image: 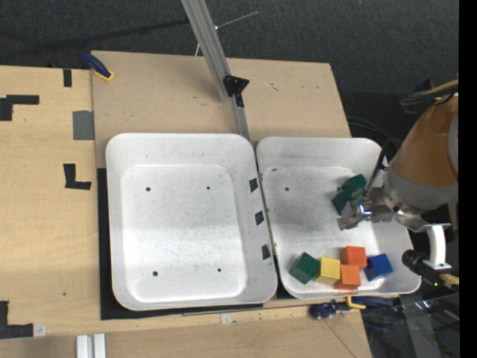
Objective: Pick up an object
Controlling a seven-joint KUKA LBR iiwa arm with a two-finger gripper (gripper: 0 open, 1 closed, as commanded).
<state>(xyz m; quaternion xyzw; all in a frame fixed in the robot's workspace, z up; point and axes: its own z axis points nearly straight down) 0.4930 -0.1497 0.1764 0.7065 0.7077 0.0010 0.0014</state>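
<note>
My gripper (352, 213) reaches into the right bin (298, 159) from the right, low over its middle right part. A dark green block (349, 191) lies right at the gripper's tip, just above its metal end and touching or nearly touching it. Along the bin's front edge sits a cluster of blocks: a green one (304, 267), a yellow one (329, 268), two orange ones (353, 256) (349, 276) and a blue one (378, 266).
The left bin (134, 155) stands beside the right one, with a raised divider rim between them. A slanted metal pole (212, 39) crosses above the bins at the back. The arm's grey and orange body (432, 155) overhangs the right bin's right edge.
</note>
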